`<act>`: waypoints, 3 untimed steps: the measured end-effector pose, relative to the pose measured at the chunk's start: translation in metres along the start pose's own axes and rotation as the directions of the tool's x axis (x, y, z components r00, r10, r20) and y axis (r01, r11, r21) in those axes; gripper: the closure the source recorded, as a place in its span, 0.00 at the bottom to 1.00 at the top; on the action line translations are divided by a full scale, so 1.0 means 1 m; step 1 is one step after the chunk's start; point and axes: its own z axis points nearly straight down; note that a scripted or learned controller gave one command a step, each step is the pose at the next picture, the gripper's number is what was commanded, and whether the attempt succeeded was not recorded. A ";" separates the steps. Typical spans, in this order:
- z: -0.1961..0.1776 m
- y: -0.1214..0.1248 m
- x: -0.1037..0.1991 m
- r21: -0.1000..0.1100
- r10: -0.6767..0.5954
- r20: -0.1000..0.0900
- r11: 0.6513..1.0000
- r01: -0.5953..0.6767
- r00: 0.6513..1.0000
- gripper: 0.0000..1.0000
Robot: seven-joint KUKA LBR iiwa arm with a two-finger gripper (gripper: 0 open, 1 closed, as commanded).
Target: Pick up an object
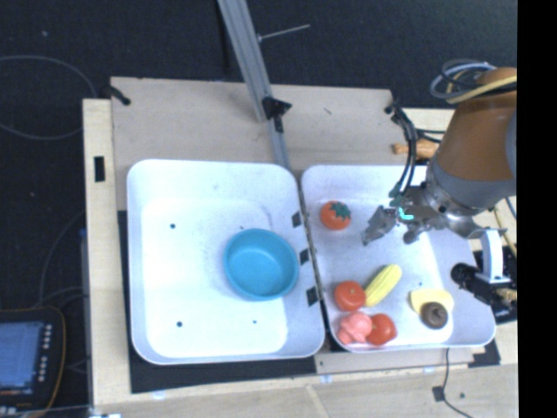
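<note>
1. The end effector [380, 227] hangs over the right bin [365, 179]; whether it is released or clenched cannot be told, and nothing shows in its grasp.
2. Just left of it lies a red tomato [335, 215] with a green top.
3. Nearer the front lie a yellow corn cob [384, 283], another tomato [349, 296] and a pink toy [354, 327].
4. The left bin [174, 190] holds a blue bowl [260, 263].
</note>
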 end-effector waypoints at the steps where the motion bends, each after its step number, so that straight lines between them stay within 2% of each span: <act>1: -0.003 0.001 0.000 -0.006 0.000 0.000 1.000 0.000 1.000 0.00; 2: 0.060 -0.006 -0.006 0.003 0.004 0.003 1.000 -0.004 1.000 0.00; 3: 0.114 -0.015 -0.010 -0.006 0.004 0.005 1.000 -0.004 1.000 0.00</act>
